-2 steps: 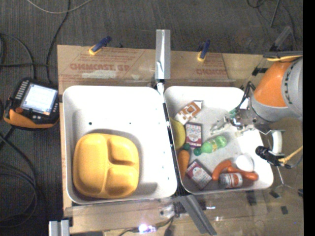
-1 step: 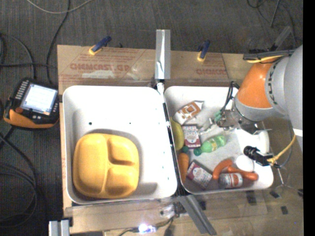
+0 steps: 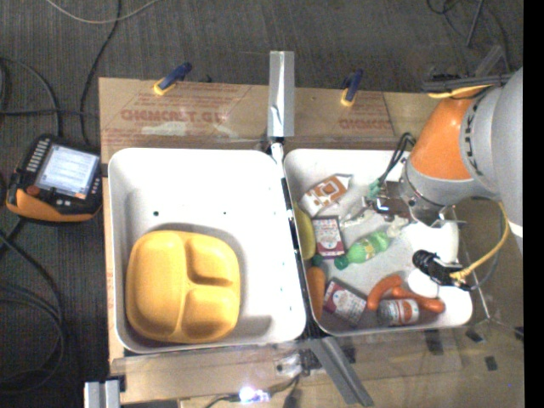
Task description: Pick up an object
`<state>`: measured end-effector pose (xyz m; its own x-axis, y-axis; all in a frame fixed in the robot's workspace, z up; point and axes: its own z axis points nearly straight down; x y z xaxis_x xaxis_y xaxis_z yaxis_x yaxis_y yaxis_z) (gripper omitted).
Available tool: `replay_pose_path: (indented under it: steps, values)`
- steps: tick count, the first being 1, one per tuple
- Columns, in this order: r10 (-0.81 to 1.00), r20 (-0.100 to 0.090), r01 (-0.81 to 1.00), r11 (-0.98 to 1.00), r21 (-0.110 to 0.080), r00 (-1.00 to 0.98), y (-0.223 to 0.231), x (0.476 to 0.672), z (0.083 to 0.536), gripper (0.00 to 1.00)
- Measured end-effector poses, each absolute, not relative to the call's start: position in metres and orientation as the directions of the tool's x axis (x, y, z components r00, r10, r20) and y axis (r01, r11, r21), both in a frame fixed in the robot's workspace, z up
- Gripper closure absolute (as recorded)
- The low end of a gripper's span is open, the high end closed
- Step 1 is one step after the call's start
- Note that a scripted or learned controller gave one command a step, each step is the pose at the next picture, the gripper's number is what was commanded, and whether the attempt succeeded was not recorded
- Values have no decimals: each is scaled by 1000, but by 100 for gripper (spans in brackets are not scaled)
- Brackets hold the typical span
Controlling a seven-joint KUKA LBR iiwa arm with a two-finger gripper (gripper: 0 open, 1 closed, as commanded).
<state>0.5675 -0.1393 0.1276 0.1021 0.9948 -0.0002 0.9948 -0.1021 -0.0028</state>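
Note:
My gripper (image 3: 381,201) hangs low over the upper middle of the right bin (image 3: 297,164), below the orange wrist band (image 3: 446,143). Just left of it lies an orange and white carton (image 3: 327,194). A green bottle (image 3: 365,249) lies below the gripper, next to a dark red packet (image 3: 329,235). Along the bin's front lie an orange carrot-like piece (image 3: 389,289), a small can (image 3: 399,311) and another packet (image 3: 342,300). A yellow banana (image 3: 304,232) and an orange piece (image 3: 316,287) rest against the left wall.
The left bin (image 3: 136,168) holds a yellow compartment tray (image 3: 183,283) at its front left. A white rounded object (image 3: 425,283) sits at the right bin's right side under a black cable end. A teach pendant (image 3: 58,177) lies left of the bench.

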Motion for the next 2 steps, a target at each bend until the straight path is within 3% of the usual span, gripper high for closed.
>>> replay_pose_path:
  steps: [1, 2]
  values:
    - [999, -2, 999, -42, 21, 42, -131, 561, 95, 0]
    - [999, 1, 999, -39, 29, 39, -129, 565, 108, 100]
